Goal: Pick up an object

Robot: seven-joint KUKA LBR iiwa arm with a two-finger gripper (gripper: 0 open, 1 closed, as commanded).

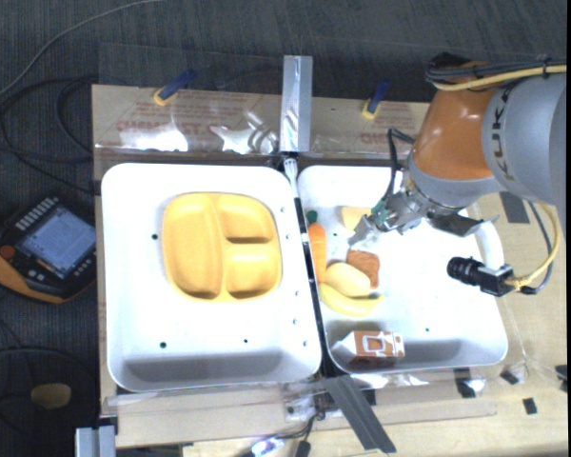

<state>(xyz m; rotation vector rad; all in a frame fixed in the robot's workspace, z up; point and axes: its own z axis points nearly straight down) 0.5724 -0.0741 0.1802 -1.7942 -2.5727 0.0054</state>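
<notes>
The hand (360,239) hovers above a brown bread slice (364,266); grip unclear. Yellow tray (221,246) fills the left bin (133,350); wooden surface (114,103), dark carpet.

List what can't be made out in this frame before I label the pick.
- Hand: finger state, too small and dark, in camera view.
- Pale item behind the hand: partly covered by it, identity unclear.
- Banana: upper side hidden under the tan food piece.
- Small carton: print blurred, unreadable.

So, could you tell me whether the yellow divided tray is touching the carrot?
Apart. In the camera view the yellow tray lies in the left bin, the carrot beyond the bin rims in the right one.
</notes>
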